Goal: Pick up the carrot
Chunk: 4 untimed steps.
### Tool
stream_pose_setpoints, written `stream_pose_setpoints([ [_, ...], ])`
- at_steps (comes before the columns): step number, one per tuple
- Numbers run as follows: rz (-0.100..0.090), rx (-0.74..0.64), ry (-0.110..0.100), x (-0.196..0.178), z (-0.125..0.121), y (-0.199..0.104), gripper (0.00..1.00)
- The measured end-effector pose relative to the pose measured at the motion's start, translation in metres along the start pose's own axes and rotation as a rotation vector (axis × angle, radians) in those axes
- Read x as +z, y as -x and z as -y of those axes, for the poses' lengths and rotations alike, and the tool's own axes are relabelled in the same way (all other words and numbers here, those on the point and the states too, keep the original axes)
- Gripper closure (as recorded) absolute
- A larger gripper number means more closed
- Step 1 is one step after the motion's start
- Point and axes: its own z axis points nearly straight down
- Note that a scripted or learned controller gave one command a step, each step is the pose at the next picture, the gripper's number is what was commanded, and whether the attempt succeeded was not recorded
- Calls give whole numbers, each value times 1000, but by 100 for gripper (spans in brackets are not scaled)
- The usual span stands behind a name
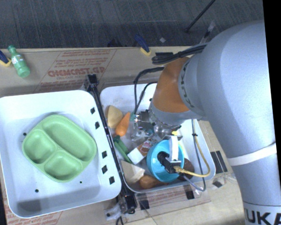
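Where right bin (pixel 205 163) crowds, carrot (pixel 123 124) perhaps, left bin (pixel 7 162), green tray (pixel 60 147)

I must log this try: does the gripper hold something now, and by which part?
Cannot tell. The gripper is low in the right bin, beside the carrot, among clutter.
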Motion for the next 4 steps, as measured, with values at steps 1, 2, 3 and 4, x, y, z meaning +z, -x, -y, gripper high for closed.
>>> stream_pose_setpoints([
  [1,0,1,2,-1,-1,0,0],
  [2,-4,470,1,-1,-35,2,0],
  [3,-4,460,-10,-10,-34,1,100],
  [4,-5,627,2,-102,22,-80,100],
])
